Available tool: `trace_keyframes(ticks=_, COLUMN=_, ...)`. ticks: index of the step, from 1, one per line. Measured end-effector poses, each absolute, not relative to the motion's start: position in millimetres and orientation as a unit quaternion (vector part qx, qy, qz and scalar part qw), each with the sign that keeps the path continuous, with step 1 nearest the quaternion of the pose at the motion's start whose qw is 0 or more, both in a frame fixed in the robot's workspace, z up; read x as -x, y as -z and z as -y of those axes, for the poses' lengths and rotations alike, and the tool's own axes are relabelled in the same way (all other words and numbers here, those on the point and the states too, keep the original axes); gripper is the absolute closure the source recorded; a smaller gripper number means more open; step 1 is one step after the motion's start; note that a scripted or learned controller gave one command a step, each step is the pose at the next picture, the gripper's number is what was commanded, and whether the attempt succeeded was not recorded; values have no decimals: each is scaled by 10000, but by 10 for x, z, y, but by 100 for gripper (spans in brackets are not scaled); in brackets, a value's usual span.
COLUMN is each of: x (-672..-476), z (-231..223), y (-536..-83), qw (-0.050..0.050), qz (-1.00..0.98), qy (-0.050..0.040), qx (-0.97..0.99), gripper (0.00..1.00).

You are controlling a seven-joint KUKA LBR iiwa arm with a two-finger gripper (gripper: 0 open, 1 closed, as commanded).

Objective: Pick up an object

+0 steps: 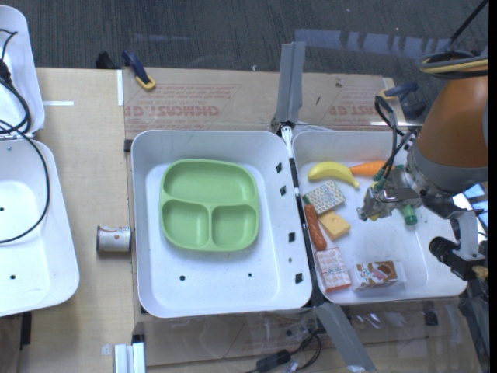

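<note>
My gripper (371,210) hangs over the middle of the right bin (435,286), below the grey and orange arm. Nothing shows between its tips. Just left of it lie a yellow cheese wedge (335,225) and a checkered box (324,196). A banana (332,172) and an orange carrot (366,167) lie at the bin's far side. A red sausage (314,228) lies along the left wall. A red-and-white packet (332,269) and a brown packet (378,273) rest near the front. A small green item (410,217) sits right of the gripper.
The left bin (155,278) holds a green divided plate (210,204). A small can (113,238) lies on the bench left of that bin. A grey divider post (290,84) rises between the bins at the back. White equipment with black cables (23,208) stands at the far left.
</note>
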State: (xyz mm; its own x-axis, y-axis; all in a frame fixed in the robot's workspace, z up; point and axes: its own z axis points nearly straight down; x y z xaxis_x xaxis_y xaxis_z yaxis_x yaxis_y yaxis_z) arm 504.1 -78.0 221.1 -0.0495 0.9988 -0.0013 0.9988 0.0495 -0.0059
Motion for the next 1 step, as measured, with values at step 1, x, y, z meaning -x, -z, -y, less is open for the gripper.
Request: trace_keyframes(ticks=1, x=-5239, z=930, y=-2046, qw=21, qz=6878, qy=-35, qx=7259, gripper=100)
